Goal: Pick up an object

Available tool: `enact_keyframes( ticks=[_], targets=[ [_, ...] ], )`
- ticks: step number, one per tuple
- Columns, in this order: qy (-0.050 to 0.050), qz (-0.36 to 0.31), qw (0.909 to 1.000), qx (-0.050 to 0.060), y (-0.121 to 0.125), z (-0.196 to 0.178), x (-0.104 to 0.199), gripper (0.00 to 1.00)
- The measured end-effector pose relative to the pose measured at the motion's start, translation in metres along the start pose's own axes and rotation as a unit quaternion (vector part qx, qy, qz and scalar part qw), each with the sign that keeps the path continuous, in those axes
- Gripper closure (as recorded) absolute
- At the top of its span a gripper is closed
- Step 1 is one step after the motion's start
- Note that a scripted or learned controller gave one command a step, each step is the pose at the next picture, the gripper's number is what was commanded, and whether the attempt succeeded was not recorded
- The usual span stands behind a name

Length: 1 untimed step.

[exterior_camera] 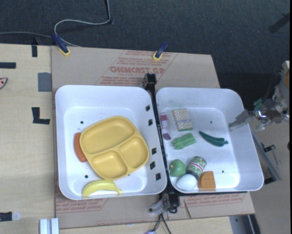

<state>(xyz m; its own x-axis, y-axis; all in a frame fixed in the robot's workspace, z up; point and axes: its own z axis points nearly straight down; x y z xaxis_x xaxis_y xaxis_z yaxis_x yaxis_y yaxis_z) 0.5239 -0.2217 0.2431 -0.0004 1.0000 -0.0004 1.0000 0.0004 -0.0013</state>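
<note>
The gripper (243,118) sits at the right edge of the right bin (243,179), about level with the bin's upper half. A pale grey finger points left and slightly down over the bin's right rim; whether the fingers are spread or closed cannot be told from this angle, and nothing is seen between them. They touch no object.

Nearest to the gripper, inside the right bin, lies a dark green pepper (213,139), slanted, near the middle right of the bin floor. Left of it is a light green pod-shaped toy (184,141), and above that a patterned square block (182,119) toward the bin's upper left. A slim pink and white item (164,125) lies along the bin's left wall. Along the near edge sit a green apple (177,167), a white egg (187,182), a small green-labelled can (196,165) and an orange waffle-like piece (207,180), clustered close together.

The left bin (68,106) holds a yellow divided tray (114,146) across its middle. An orange-red piece (79,147) pokes out from beneath the tray's left side, and a yellow banana (101,187) lies along the near edge, by the bin's near left corner.

Both bins rest on a sheet of printed cardboard (131,67) on the worktop (14,155).
</note>
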Motion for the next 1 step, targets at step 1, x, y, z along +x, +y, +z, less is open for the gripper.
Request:
enact_keyframes(
  ticks=[1],
  targets=[
    [0.000, 0.000, 1.0000, 0.000, 0.0219, 0.1478, 0.0535, 0.00]
  ],
)
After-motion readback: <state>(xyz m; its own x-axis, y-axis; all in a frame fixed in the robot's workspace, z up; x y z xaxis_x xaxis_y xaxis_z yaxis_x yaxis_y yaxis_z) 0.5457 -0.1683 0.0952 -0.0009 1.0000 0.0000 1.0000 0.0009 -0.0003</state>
